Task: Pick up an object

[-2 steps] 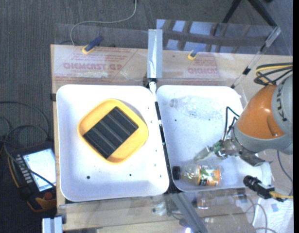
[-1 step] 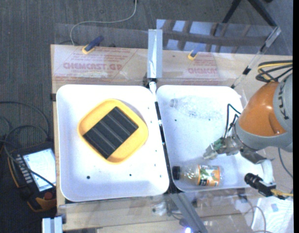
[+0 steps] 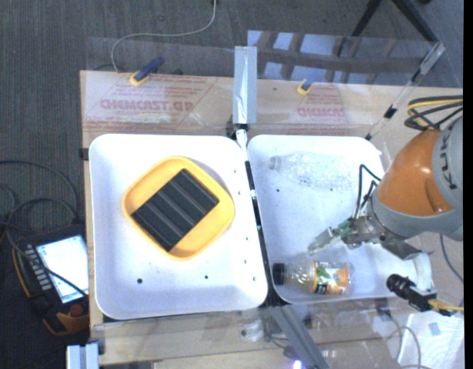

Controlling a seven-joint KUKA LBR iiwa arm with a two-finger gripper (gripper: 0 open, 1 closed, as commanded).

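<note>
Hangs over the right bin: gripper, fingers' spread impossible to tell, nothing seen between them. Just below it, lying on its side at the bin's near edge: a bottle, black cap leftward. In the left bin: yellow dish, dark ribbed top.

Small bottle, black cap, on side, right bin's near edge.

bins: 2 | bottles: 2 | yellow dish: 1
</note>
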